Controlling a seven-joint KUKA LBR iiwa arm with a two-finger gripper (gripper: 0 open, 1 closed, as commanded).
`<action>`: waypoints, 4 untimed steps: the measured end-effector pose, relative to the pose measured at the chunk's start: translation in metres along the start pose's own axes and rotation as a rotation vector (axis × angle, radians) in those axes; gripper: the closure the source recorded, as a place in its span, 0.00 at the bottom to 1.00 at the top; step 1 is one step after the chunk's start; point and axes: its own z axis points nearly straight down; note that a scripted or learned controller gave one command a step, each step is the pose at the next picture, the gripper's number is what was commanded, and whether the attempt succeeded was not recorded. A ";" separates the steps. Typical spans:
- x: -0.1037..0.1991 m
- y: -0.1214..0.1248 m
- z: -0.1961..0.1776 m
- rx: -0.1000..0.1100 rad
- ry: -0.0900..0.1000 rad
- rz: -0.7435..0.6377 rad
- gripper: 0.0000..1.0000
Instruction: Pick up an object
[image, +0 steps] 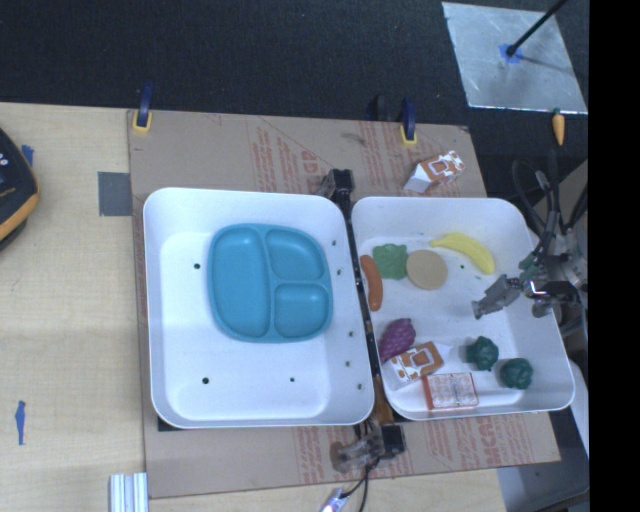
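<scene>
A: Two white bins sit side by side on the bench. The left bin (170, 300) holds a blue divided plate (270, 282), lying flat near its middle.

B: And the right bin (400, 212)?

A: That one has the loose things. A banana (465, 250) near the far edge, a tan disc (427, 270) just left of it, and a green leafy piece (390, 260) touching the disc's left side. An orange sausage (372, 282) lies along the left wall. Lower down there is a purple bunch (397, 337), a small carton (417, 362) just beside it, and a clear packet (452, 390) at the near wall. Two dark green lumps (483, 352) (517, 373) rest in the near right corner.

B: Where is the gripper?

A: The gripper (490, 303) comes in over the right side of that bin, between the banana and the nearer green lump, apart from both. Nothing sits between its fingers. Whether they are spread or pressed together I cannot tell; they are too small and dark.

B: Anything outside the bins?

A: Another carton (435, 172) lies on the cardboard behind the right bin.
</scene>
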 end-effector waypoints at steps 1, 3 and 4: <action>-0.027 0.004 0.098 0.004 0.000 0.001 0.00; -0.016 -0.004 0.129 0.003 -0.001 -0.002 1.00; 0.105 -0.006 0.053 0.003 0.000 -0.002 1.00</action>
